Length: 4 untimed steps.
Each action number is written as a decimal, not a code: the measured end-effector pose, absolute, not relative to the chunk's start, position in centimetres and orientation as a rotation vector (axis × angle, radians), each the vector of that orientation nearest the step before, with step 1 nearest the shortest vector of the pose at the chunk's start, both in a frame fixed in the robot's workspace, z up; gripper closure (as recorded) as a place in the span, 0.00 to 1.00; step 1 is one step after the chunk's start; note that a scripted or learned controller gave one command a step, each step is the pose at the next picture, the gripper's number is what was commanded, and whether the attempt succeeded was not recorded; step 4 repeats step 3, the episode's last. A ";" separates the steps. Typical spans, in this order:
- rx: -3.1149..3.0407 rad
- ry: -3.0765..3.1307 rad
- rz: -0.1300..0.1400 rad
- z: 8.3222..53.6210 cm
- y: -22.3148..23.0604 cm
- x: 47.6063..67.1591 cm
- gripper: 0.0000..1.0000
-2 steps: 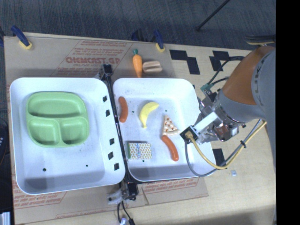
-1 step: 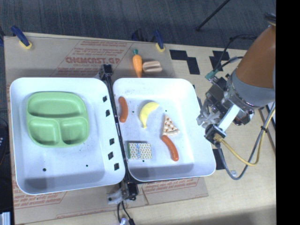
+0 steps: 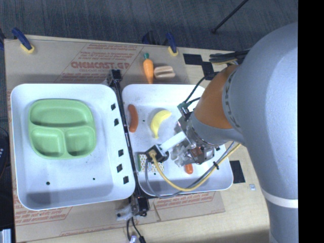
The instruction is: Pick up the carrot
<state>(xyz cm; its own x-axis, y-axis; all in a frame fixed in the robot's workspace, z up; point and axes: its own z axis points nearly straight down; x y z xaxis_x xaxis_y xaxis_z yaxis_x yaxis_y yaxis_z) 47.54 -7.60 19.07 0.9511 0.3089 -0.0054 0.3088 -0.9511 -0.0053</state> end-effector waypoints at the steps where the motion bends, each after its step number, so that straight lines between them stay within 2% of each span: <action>1: -3.092 -0.545 0.004 33.5 -10.9 47.7 1.00; 2: -3.075 -0.627 0.003 35.8 -18.0 47.6 1.00; 3: -3.067 -0.655 0.009 17.3 -18.0 47.5 1.00; 4: -3.067 -0.655 0.009 17.3 -18.0 47.5 1.00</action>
